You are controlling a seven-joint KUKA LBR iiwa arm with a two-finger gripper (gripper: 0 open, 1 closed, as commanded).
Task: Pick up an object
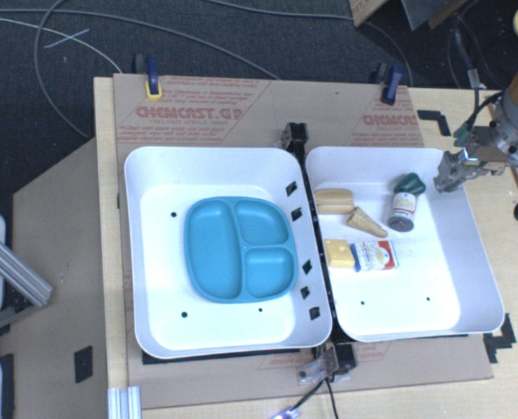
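End effector [455, 171] seen at right bin's [468, 260] top right edge; open or closed cannot be told. Small white bottle with green cap [404, 203] lies nearest, just beside. Best lowered straight over bottle, squeezed across thin sides.

Red letters reading "CHEMCAST GP" run across the brown board [197, 103] behind the left bin [145, 234]. A second print (too faint to read) sits behind the right bin [468, 260].

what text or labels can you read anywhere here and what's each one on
"CHEMCAST GP", red print on the brown protective sheet behind the left white bin.
The same red print behind the right white bin: too faint to read.
Label on the small green-capped bottle: too small.
Blue, white and red wrapper on the flat packet: blurred.
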